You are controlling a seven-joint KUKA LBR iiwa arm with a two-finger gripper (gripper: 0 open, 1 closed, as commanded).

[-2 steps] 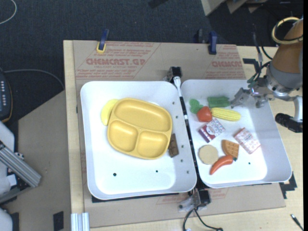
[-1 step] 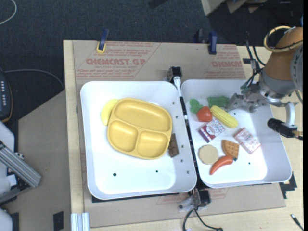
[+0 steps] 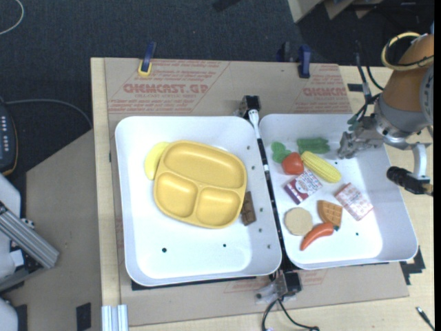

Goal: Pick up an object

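The gripper (image 3: pixel 351 143), its state impossible to tell, is hovering in the right bin (image 3: pixel 393 185) near a yellow corn cob (image 3: pixel 321 166) lying slanted beside a red tomato (image 3: pixel 293 163).

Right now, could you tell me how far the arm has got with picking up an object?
Nothing looks picked up yet. The corn cob, tomato and other toy foods lie in the right bin; the yellow divided plate sits in the left bin. The gripper hangs over the right bin's upper edge, beside the corn, with no item visibly in it. Descent, grasp and lift remain.
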